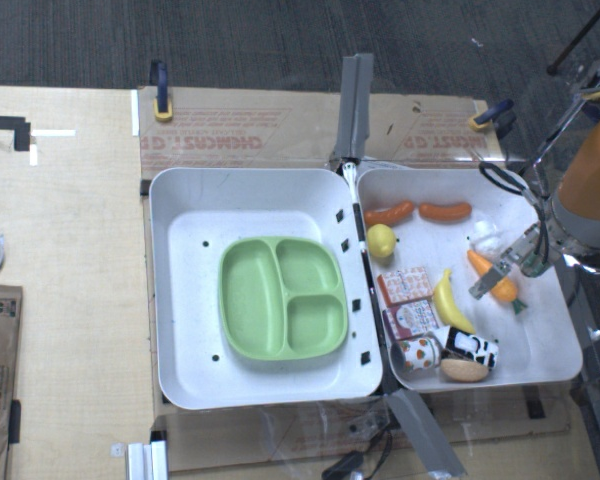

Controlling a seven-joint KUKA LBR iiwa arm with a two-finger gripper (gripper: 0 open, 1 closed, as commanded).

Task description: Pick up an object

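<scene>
My gripper (492, 276) hangs low in the right bin (550, 353), reaching in from the right. It lies right over an orange carrot (479, 262) with a green tip, which shows on both sides of it. Just left of it lies a yellow banana (448, 303). Two orange sausages (390, 212) (446, 209) lie at the back of the bin, with a yellow lemon (381, 240) beside the left wall. A red and white box (408, 301) lies in the middle. A small patterned cup (417, 352), a black and white item (470, 346) and a bread roll (464, 370) sit along the front.
The left bin (180, 268) holds a green divided plate (283, 297). A grey metal post (355, 108) stands between the bins at the back. Clamps (161, 103) (492, 118) sit on the cardboard behind. Cables hang at the right by the arm (585, 183).
</scene>
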